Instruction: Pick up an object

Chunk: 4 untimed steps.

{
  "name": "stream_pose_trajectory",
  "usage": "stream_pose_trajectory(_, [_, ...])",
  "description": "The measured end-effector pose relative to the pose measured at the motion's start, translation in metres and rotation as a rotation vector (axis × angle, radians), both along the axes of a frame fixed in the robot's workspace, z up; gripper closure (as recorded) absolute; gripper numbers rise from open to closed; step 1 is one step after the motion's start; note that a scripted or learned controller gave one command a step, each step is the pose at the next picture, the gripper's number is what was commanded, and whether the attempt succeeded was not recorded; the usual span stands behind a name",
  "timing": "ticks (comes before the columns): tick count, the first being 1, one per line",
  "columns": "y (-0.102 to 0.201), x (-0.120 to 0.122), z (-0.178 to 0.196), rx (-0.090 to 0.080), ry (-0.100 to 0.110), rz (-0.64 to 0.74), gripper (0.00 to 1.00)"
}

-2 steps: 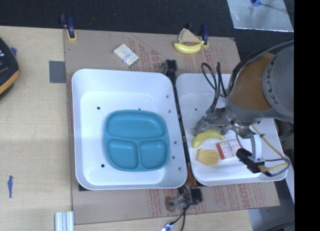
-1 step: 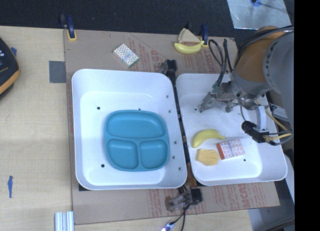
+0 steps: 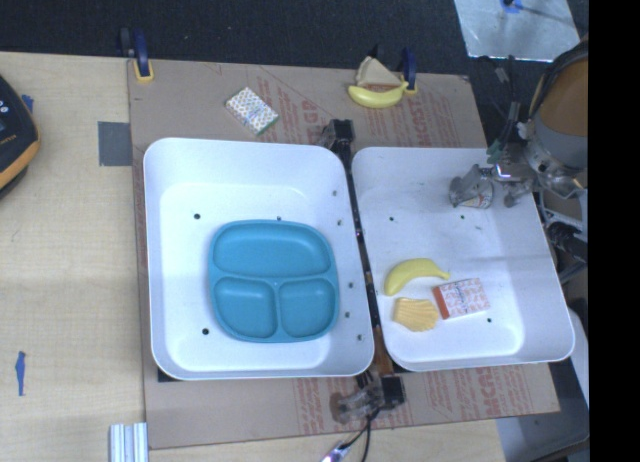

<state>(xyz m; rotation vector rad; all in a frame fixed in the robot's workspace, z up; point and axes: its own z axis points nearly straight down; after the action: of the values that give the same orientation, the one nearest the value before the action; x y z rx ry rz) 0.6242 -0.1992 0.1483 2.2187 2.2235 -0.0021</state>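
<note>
So the pincer [image 3: 470, 193] is hanging over the far right part of the right bin [image 3: 520, 345], up near that bin's back wall, with the grey arm and its orange band [image 3: 566, 100] coming in from the right edge. It's small and kind of blurry, so I honestly can't tell if it's released or clenched, and I can't make out anything in it.

The stuff to grab sits well apart from the pincer, down toward the near side of the same bin. There's a banana [image 3: 415, 272] lying curved, nearly straight below the pincer but a bit left. Just under the banana is a yellow chunk [image 3: 416, 314] (cheese or a chip maybe, can't say), and just beside that on its right is a small red and white box [image 3: 461, 298], which sits almost directly below the pincer. The chunk and the box look like they're touching or close to it.

Way off to the pincer's left is the left bin [image 3: 165, 250], with a blue tray [image 3: 272, 281] split into three compartments lying flat in the middle of it.

Outside the bins, behind and left of the pincer, a second banana [image 3: 374, 96] rests on the cardboard with a sandwich-looking wedge [image 3: 379, 73] right behind it. Further left on the cardboard is a little patterned packet [image 3: 251, 109].
</note>
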Motion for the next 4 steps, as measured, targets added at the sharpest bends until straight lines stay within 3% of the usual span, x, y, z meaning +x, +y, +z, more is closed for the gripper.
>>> stream_pose_trajectory(1, [-0.012,0.032,-0.040,0.001,0.002,0.003,0.00])
stream_pose_trajectory(2, [-0.012,0.033,-0.028,-0.001,0.001,0.009,1.00])
stream_pose_trajectory(3, [0.030,0.033,0.021,0.001,-0.001,0.002,1.00])
stream_pose_trajectory(4, [0.112,0.033,0.068,0.002,0.000,0.003,1.00])
